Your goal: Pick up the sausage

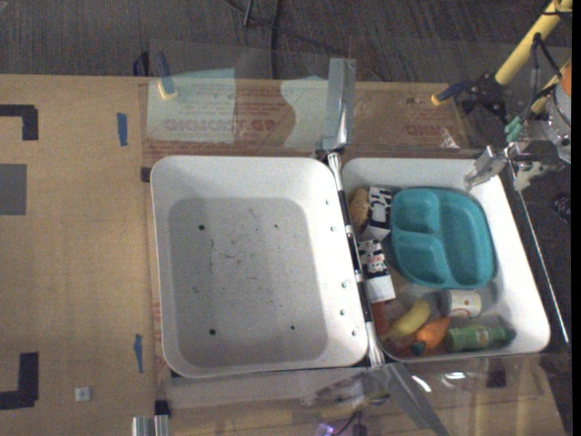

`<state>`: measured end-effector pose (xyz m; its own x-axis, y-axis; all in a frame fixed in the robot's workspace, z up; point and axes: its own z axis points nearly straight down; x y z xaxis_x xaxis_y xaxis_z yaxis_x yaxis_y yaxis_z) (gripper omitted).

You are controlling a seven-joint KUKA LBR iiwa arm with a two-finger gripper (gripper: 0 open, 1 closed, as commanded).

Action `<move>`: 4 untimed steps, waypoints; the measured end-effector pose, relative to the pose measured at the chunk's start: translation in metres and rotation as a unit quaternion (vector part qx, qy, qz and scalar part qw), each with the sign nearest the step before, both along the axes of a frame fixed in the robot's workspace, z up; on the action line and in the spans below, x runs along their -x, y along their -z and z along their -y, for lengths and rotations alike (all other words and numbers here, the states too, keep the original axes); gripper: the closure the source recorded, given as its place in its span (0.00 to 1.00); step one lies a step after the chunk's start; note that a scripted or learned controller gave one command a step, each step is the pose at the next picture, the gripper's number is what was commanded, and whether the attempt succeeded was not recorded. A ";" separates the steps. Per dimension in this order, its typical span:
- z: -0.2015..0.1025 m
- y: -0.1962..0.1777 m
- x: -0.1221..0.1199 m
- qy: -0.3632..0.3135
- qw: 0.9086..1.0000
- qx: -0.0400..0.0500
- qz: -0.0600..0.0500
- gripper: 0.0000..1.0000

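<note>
Sausage (380, 315): we read it as the short reddish-brown piece in the right bin (531, 284), hard against the bin's left wall toward the near end. It is small and partly hidden, so the ID is our best guess. It lies lengthwise along the wall, just near of the black-and-white bottle (376, 266), with the banana (410, 318) touching or almost touching its right side. The carrot (433, 332) is just past the banana, and the green bottle (478, 337) lies along the near wall.

Handling, our judgement: likely a light toy food, smooth and round, so it could roll or slip out of a pinch. The best hold is across its short width at mid-length. The wall on one side and the banana on the other leave little room, so a straight-down approach looks safest.

Further out: the teal divided plate (445, 234) fills the bin's middle, a small cup or can (464, 302) sits at its near edge, and a bun (360, 207) and a black-and-white carton (380, 203) sit at the far left. The left bin (172, 243) lies beside it.

Gripper (491, 163): it hovers at the right bin's far right corner, well apart from the sausage. We see nothing held. We cannot tell how wide the claw is open, as it is too small and blurred.
</note>
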<state>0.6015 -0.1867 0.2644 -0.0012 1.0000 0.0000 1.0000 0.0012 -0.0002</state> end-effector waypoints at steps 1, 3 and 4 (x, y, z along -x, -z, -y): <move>-0.027 0.164 0.014 0.074 0.997 0.001 0.004 0.00; -0.069 0.170 -0.061 0.147 0.989 0.011 -0.006 0.00; -0.067 0.158 -0.065 0.148 0.989 0.013 0.005 1.00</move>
